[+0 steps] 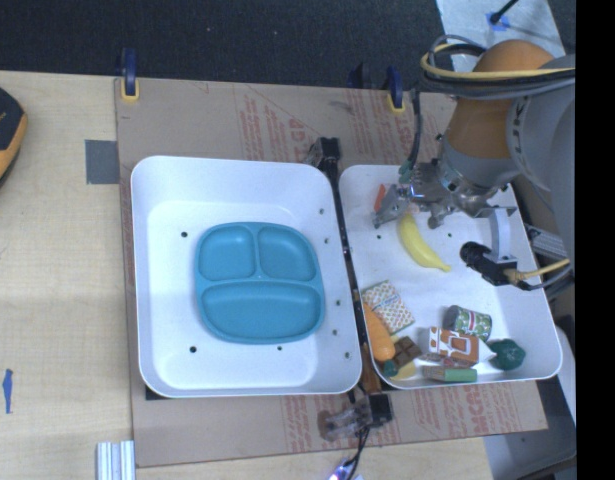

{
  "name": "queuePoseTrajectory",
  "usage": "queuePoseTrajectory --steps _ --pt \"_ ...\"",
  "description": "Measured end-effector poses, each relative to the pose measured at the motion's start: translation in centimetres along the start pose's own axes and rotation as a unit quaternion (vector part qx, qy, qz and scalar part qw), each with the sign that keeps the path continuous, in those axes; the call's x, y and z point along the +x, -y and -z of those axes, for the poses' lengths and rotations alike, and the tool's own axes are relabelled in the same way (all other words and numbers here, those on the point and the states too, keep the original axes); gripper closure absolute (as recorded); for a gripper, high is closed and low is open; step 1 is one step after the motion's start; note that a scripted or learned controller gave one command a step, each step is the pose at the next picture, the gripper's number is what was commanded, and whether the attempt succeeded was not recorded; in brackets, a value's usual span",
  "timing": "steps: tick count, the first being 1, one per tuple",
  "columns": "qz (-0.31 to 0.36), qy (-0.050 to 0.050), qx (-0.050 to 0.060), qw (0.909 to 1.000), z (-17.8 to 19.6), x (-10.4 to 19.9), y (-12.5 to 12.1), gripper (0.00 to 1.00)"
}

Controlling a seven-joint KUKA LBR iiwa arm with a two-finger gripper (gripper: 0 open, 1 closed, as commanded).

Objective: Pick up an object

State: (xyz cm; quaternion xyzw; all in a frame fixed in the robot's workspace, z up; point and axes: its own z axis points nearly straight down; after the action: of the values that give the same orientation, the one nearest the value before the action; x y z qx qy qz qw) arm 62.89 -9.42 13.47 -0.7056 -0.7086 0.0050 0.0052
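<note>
A curved yellow plastic banana (423, 244) lies in the right white bin (532, 298), near its far end. The hand (412, 200) hovers just beyond the banana's upper tip; whether it is spread I cannot tell.

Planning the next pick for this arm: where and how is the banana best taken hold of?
Probably at the middle of the banana, from straight above, fingers across its narrow width. It lies flat in the right bin, running from upper left to lower right, apart from the toys heaped at the near edge, with the pincer just above its upper end.
</note>
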Motion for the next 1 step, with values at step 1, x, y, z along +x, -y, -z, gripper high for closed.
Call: queuePoseTrajectory --steps 1 --pt "0.001 0.002 -0.006 1.0000 -4.51 -1.25 -2.84 0.00"
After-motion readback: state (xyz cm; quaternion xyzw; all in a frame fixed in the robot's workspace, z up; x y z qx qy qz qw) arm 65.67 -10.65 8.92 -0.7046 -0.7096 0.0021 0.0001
